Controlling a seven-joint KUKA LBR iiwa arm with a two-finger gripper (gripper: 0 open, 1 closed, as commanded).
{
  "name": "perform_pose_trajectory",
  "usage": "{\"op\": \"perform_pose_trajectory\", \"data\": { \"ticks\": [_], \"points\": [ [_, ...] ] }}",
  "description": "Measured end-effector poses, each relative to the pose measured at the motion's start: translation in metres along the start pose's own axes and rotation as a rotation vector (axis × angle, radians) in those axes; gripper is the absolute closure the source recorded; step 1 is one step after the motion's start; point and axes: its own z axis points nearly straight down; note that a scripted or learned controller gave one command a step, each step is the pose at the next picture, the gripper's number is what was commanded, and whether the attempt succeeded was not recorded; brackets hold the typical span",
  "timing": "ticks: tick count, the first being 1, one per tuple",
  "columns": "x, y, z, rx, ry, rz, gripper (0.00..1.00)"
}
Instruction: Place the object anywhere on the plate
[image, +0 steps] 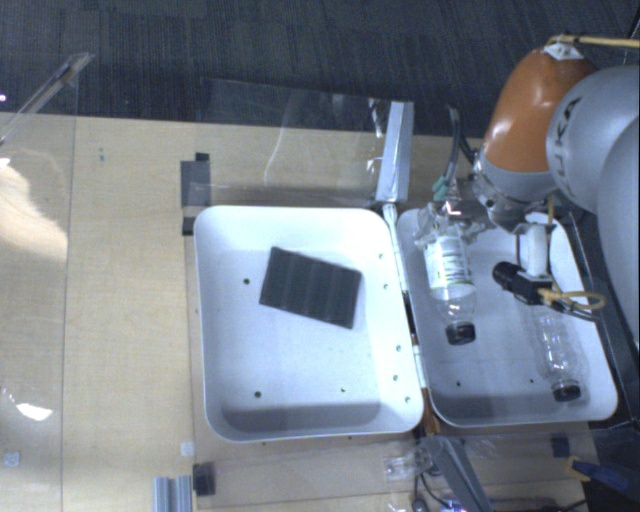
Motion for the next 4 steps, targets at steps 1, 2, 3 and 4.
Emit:
{"op": "perform_pose_trajectory", "data": {
  "ticks": [1,2,3,4],
  "points": [
    [0.083,0.001,-0.015,0.001,0.002,-0.088,1.0],
    [0.109,0.042,-0.031,-0.001,0.002,-0.331,1.0],
    [0.101,0.022,-0.069,-0.002,0.002,-0.353,1.0],
    [0.102,0.023,-0.08,-0.008,0.001,-0.359,1.0]
  ]
}}
